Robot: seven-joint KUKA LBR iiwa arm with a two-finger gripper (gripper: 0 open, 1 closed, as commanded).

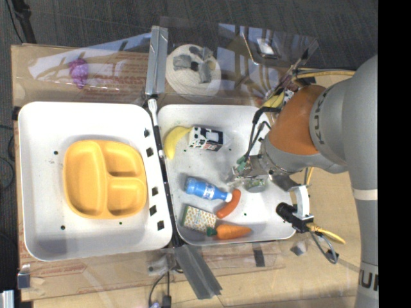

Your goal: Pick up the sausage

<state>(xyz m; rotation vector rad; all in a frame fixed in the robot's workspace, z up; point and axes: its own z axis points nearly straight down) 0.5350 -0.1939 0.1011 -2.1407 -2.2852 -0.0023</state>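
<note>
The sausage [229, 204], a short red-orange link, lies at a slant in the right bin [270, 230], near its middle front. My gripper [248, 176] hangs low over that bin, just above and to the right of the sausage's upper end. The grey arm with its orange band [297, 128] comes in from the right and covers the bin's right side. Nothing is seen lifted off the bin floor.
Around the sausage lie a blue bottle [205, 189] to its left, a carrot [233, 231] and a patterned card [198, 218] in front. A banana [173, 140] and a black-and-white box [207, 138] sit farther back. The left bin [38, 172] holds a yellow divided tray [106, 177].
</note>
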